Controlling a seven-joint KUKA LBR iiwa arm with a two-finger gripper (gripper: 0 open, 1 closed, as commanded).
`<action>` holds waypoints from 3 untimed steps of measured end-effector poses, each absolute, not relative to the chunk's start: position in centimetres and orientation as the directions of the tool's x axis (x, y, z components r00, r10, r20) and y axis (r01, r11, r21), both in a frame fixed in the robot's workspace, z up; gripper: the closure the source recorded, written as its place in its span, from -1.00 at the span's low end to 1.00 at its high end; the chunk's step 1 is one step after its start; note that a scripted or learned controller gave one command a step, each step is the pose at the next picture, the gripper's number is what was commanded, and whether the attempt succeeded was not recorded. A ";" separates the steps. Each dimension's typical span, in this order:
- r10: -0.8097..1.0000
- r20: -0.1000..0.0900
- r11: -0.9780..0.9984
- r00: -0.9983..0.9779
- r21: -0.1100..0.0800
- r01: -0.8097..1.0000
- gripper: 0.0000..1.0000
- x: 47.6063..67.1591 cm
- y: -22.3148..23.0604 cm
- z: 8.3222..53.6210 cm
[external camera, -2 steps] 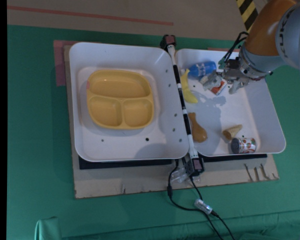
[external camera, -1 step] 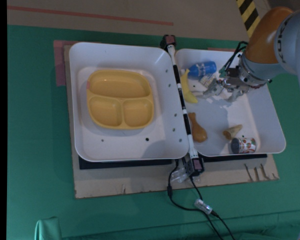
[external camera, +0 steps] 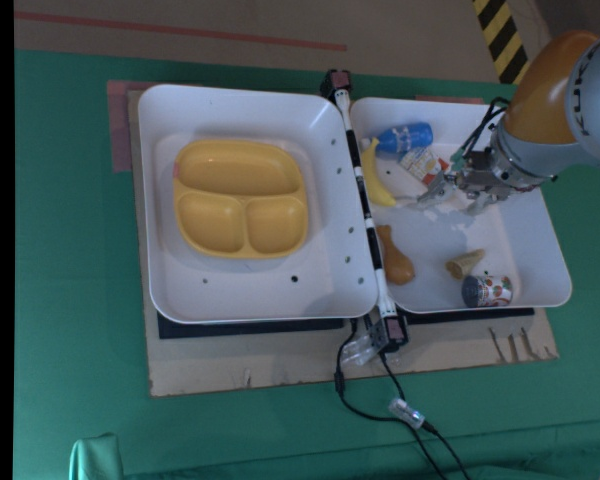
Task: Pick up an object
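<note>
My gripper hangs over the middle of the right bin, its two fingers spread open with only white bin floor between them. Just up-left of it lie a white and red packet and a blue bottle. A yellow banana rests by the bin's left wall. Lower down sit a brown food piece, a small tan cone and a blue patterned cup on its side.
The left bin holds a yellow divided plate. A black and white bar runs between the bins, with cables trailing off the front of the bench. Green cloth surrounds both bins.
</note>
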State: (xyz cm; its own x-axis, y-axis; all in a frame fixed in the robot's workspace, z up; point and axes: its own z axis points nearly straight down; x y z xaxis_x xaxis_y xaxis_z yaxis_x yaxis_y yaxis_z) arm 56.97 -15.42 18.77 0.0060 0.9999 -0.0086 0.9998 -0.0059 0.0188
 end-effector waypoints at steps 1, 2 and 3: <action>1.000 -0.008 -0.005 0.005 0.019 1.000 -1.00 61.8 -13.7 18.7; 1.000 -0.004 0.001 -0.001 -0.011 1.000 -1.00 66.8 -15.0 18.6; 1.000 -0.005 0.000 -0.001 -0.011 1.000 -1.00 66.8 -15.0 18.6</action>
State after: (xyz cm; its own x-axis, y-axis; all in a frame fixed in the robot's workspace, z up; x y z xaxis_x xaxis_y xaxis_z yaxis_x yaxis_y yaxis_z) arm 66.78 -15.03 18.64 -0.0005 1.0000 -0.0047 0.9999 0.0005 -0.0108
